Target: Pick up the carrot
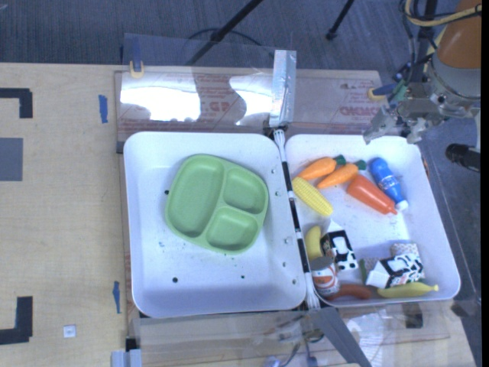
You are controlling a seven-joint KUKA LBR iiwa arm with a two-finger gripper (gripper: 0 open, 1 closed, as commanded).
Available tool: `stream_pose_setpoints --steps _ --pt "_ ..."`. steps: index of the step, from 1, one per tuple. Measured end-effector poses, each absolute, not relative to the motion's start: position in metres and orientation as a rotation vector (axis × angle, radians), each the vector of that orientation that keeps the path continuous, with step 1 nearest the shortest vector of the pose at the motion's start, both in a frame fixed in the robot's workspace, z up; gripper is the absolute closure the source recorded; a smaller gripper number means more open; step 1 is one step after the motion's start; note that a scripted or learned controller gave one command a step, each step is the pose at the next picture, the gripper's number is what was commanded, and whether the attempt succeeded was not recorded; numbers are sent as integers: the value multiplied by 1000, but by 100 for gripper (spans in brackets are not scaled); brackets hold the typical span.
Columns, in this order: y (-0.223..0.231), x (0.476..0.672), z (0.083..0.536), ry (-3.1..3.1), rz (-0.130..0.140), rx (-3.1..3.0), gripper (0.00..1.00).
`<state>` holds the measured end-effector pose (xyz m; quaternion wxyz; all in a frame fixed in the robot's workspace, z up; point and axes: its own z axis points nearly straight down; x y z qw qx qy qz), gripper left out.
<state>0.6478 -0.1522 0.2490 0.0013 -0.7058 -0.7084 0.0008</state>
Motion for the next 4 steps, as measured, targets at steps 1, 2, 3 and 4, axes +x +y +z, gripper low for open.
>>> stream_pose_setpoints --steps 1,2,3,4 --pt "-125 653 111 -2167 11 -2263 0" --pt "-103 651 86 -2324 6 -2114 0" --pt "-101 652 86 -2326 2 -2112 0" --pt "-102 652 95 -2323 4 -2115 100"
